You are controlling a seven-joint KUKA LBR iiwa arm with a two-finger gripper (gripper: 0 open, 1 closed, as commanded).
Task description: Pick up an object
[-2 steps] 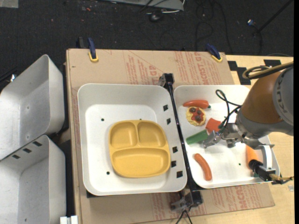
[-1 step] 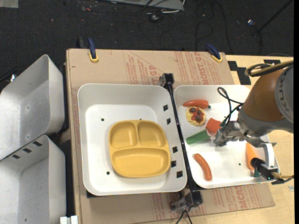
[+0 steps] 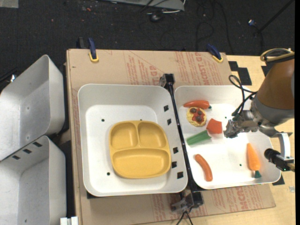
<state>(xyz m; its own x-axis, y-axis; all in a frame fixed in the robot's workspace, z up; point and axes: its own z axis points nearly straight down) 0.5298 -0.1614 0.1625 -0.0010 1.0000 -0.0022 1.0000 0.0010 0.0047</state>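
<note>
- I read the claw [image 3: 230,131] as low over the right bin [image 3: 225,92]; it shows as a dark cluster and I cannot tell its state.
- Nothing is visibly held. I judge the pick as not yet done: approach made, grasp and lift outstanding.
- Nearest candidate: the red block [image 3: 214,126], just left of the claw, with the green piece [image 3: 198,137] beyond and slightly below it.
- Further left and up sit the toy pizza [image 3: 197,116] and red pepper [image 3: 197,104]. The sausage [image 3: 204,167] lies down-left, the carrot [image 3: 253,159] down-right.
- Open bin floor lies directly below the claw, between sausage and carrot; that is the freest room.
- The bin's right wall is close on the arm side; the divider between bins is well left.
- The left bin [image 3: 122,92] carries a yellow tray [image 3: 139,149], far left of the claw, no concern.
- Both bins rest on the counter [image 3: 140,64].
</note>
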